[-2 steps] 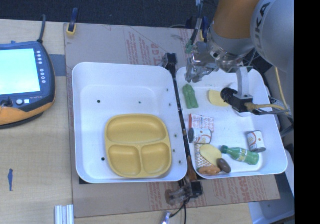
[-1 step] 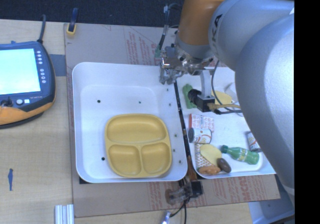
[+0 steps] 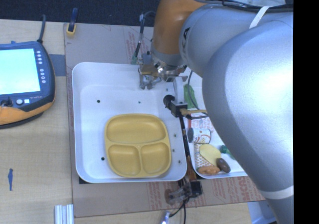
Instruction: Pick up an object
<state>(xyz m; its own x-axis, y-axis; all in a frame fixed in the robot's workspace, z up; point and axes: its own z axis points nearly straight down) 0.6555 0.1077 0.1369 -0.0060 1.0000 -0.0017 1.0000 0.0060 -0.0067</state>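
Grey arm overhangs two bins, one yellow tray.

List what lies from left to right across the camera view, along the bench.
Handheld control pendant → left white bin → yellow divided tray inside it → right white bin, holding small food-like items, partly under the grey arm.
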